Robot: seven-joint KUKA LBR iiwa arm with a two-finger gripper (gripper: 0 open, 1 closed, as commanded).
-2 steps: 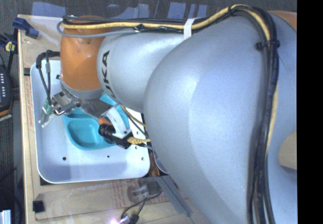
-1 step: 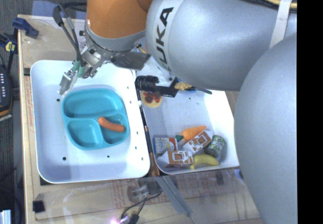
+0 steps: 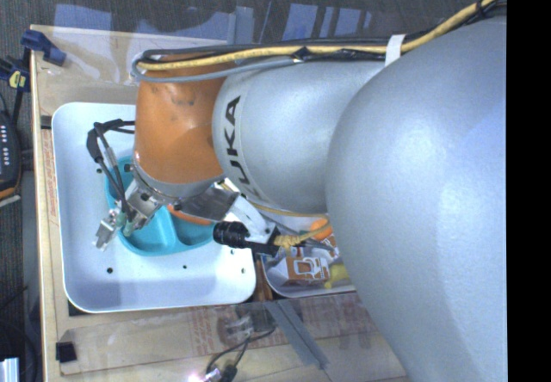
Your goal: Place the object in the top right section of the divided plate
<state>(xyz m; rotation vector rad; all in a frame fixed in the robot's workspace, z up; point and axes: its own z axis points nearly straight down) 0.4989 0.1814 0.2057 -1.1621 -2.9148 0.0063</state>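
Observation:
The blue divided plate [image 3: 164, 238] lies in the left white bin [image 3: 146, 286], and the arm's wrist hides most of it. My gripper [image 3: 110, 230] hangs at the plate's left rim, low over the bin floor, and looks small and blurred. I cannot make out any object in it. A thin orange strip [image 3: 191, 217] shows at the plate's upper right edge under the wrist, but I cannot tell what it is. The plate's sections are hidden.
The grey arm with its orange band [image 3: 172, 131] covers the middle and right of the view. A corner of the right bin [image 3: 301, 273] peeks out below the arm, holding a yellow and orange printed item. Black cables [image 3: 99, 139] loop beside the wrist.

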